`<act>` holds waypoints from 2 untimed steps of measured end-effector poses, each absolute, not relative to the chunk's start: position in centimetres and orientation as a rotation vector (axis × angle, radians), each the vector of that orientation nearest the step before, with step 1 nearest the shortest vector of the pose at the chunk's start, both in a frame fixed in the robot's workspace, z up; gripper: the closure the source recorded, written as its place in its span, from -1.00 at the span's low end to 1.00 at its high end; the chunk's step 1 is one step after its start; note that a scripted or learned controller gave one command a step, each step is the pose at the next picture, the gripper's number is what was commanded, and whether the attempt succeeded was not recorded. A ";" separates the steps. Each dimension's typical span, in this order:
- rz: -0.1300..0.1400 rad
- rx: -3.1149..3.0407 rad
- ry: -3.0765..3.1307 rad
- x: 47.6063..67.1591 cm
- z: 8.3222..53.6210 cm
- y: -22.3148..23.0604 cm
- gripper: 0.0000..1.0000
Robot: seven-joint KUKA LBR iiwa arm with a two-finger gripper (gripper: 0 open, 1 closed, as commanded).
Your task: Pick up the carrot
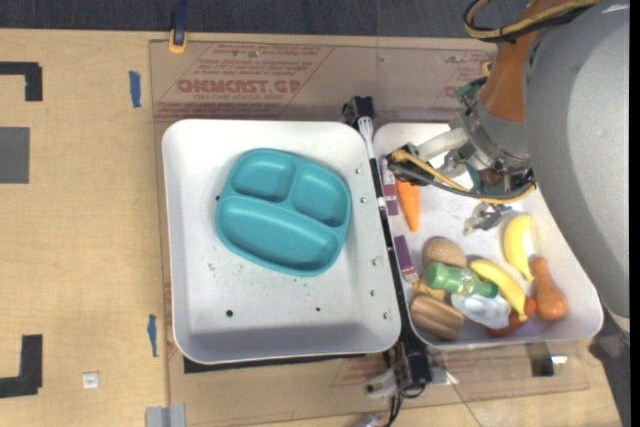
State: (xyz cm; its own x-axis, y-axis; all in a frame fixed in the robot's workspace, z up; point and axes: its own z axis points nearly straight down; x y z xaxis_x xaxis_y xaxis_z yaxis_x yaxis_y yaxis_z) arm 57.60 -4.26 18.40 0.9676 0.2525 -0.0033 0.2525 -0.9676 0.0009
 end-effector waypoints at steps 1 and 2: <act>-0.015 3.131 0.330 55.3 18.4 -0.3 -1.00; -0.015 3.130 0.326 55.3 18.4 -0.4 -1.00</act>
